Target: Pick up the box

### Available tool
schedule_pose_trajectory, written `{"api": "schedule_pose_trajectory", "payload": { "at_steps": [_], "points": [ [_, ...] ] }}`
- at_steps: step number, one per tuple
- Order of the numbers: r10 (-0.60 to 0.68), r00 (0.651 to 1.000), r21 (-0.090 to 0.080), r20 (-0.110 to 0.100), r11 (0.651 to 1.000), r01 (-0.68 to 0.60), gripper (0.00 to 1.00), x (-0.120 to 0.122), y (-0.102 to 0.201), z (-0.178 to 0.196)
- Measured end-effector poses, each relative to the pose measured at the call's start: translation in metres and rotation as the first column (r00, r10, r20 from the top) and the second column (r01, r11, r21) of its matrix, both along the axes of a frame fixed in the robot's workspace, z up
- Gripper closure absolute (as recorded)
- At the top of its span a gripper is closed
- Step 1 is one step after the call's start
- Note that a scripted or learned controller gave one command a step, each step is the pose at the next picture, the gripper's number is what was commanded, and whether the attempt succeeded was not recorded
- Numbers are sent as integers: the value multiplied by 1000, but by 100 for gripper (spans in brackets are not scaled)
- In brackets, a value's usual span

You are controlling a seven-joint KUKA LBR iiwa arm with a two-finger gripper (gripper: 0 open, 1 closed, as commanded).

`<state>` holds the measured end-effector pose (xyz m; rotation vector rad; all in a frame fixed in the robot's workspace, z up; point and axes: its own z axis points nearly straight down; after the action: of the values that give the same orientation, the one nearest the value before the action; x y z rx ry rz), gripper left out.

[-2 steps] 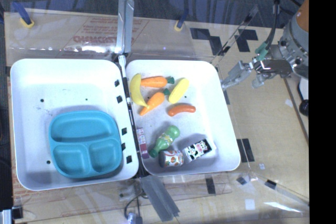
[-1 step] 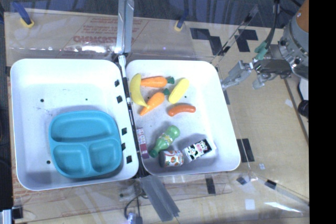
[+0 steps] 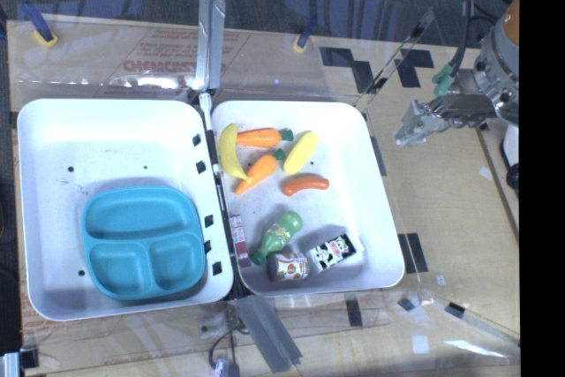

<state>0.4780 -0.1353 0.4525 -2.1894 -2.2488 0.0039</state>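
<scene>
- Two shallow white bins sit side by side on the desk (image 3: 441,216), their inner edges touching along the middle.
- The left bin (image 3: 53,146) holds one blue divided tray (image 3: 141,241), three compartments, lying toward the near side.
- The right bin (image 3: 375,190) holds the small items, nine by my count.
- At the far side there are two yellow bananas: one (image 3: 229,149) by the left wall, one (image 3: 300,152) further right.
- Three orange pieces: a carrot (image 3: 262,137) lying between the bananas, a second carrot (image 3: 254,172) tilted just below it, and an orange sausage-shaped piece (image 3: 305,184) to the right.
- At the near side: one green bottle (image 3: 275,236), tilted, one small can (image 3: 289,267) just beside its base, and one box (image 3: 335,251), black-and-white cow-patterned, lying touching the can, close to the near wall.
- A thin red-and-white stick (image 3: 237,236) lies along the left wall.
- The hand (image 3: 413,126) hovers outside the right bin, well apart from the box, over the bare desk; I can't tell how far its fingers are parted, and nothing visible is in it.
</scene>
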Motion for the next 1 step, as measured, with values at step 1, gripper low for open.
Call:
{"api": "schedule_pose_trajectory", "payload": {
  "at_steps": [1],
  "points": [
    [65,998,-1,0,998,-65,100,-1,74,-96]
  ]
}}
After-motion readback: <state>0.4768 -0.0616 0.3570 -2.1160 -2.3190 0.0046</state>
